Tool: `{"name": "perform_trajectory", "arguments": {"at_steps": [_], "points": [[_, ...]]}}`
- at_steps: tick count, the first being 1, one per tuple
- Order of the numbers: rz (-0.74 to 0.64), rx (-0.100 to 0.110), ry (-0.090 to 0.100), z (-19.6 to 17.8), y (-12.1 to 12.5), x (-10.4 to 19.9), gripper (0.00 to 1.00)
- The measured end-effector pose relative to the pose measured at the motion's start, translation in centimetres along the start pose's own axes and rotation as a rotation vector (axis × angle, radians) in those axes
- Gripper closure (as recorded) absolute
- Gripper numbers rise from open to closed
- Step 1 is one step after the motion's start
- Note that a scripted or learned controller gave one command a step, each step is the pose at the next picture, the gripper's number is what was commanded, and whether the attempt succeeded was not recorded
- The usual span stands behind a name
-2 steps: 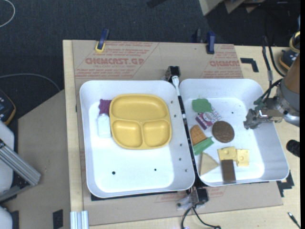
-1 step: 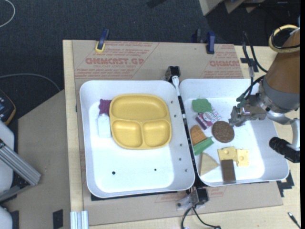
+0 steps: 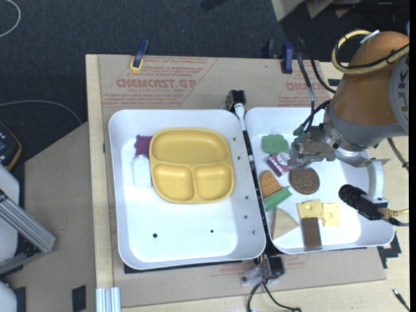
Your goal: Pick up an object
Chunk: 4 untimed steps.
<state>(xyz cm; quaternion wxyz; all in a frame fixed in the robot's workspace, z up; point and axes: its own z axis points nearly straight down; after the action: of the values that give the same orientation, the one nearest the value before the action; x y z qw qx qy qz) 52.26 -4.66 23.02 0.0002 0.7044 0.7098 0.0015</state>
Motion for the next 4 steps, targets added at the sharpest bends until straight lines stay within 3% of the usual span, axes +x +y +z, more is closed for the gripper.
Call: {"name": "perform_trajectory", "arguments": {"at_steps": [1,2,3,4], "points": [[0.006,0.007,0.0,1.6,-1.5,2.2,1.0],[0.006,-0.001,-0.002,-0.4,-1.7,1.9,1.0],[0.009,0.003,-0.003,1.0,-0.8,1.0,1.0],[0.005,0.003,-0.001,1.1,-0.7,2.7,1.0]]}}
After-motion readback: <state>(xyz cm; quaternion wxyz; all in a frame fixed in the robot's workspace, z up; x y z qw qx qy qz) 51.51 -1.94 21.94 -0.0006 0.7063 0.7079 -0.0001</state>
